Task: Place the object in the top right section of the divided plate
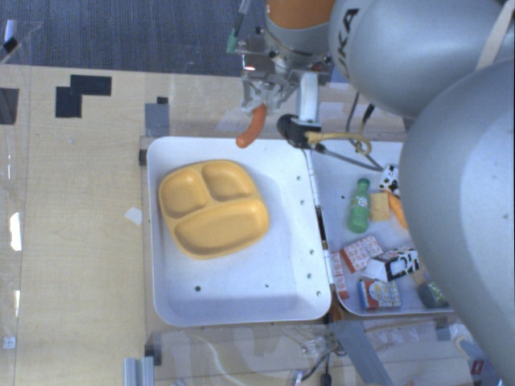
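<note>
One item in play: sausage (251, 127), orange-red, hanging near-vertical with its top end pinched between the fingers of the gripper (261, 104). Fingers are looking closed down to the sausage's width, with nothing else in them. Lower end is tilting toward 7 o'clock and dangling free, touching nothing as far as I can tell.

Sausage is hovering over the far rim of the left bin (273, 280), at about 1 o'clock from the divided plate (217, 227). Plate is lying flat in that bin, toward its 10 o'clock side, all three compartments bare. Target, the top right section (229, 182), is sitting at 1 o'clock on the plate. It is the compartment nearest the sausage: near it, not under it.

I'm reading this as mid-carry. The end grip is leaving most of the length below the fingers, so the low end can be going into the compartment first. Height is probably giving clearance over the bin wall.

Next move, my guess: shifting toward 7 o'clock, descending, releasing low. Risk: the compartment is small and the sausage long and round, so it could end up bridging the divider or rolling into the neighbouring section if dropped from height.

Right bin (346, 175) is holding a green bottle (358, 206) and small cartons (360, 254), well apart and not in the way.
</note>
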`<state>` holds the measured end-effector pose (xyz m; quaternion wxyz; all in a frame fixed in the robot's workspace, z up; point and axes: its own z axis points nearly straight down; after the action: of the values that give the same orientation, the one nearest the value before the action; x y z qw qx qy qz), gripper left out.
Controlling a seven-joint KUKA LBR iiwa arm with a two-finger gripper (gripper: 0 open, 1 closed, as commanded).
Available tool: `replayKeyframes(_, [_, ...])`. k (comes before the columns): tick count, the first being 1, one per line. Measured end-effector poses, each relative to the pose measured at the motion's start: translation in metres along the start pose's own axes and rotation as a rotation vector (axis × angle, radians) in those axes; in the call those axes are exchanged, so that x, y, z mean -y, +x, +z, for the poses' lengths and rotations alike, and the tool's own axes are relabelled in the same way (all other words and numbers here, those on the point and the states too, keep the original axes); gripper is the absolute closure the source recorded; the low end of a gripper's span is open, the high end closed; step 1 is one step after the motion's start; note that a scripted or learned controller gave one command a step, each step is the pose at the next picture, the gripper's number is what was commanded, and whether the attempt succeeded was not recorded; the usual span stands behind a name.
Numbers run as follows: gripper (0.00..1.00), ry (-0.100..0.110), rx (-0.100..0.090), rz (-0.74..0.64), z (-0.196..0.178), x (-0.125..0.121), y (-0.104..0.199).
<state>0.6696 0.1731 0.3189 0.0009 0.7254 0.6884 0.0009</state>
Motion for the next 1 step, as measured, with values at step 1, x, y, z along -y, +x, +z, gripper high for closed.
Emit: replayKeyframes(1, [1.0, 0.001, 0.001, 0.044, 0.0267, 0.0002, -0.003])
